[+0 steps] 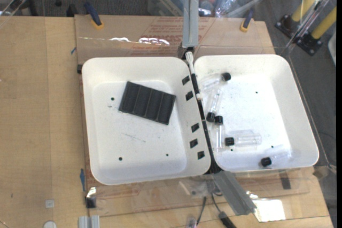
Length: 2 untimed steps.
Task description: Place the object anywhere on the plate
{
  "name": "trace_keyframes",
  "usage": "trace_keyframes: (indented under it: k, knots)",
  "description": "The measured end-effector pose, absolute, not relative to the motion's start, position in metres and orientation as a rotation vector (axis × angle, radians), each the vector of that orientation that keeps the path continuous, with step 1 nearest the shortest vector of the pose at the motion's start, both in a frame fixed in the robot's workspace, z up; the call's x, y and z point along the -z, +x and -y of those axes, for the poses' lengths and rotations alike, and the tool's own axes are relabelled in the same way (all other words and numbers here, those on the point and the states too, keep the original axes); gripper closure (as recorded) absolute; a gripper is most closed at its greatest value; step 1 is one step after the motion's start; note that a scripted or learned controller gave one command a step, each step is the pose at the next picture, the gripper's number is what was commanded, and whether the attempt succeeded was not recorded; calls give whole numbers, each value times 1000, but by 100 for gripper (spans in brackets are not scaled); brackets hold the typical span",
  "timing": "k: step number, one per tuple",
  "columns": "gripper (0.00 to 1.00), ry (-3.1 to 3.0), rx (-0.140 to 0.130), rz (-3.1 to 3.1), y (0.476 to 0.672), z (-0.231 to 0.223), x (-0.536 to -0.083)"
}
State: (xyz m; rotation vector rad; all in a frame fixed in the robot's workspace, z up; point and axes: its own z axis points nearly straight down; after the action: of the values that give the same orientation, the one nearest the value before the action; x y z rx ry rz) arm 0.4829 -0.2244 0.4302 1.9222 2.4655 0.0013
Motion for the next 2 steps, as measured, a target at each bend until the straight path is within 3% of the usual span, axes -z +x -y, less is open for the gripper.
trace_keyframes:
  k: [1, 2]
  knots:
    - [0, 1922, -1, -2466, 483, 224, -430]
    - [100, 1918, -2, -2461, 484, 225, -441]
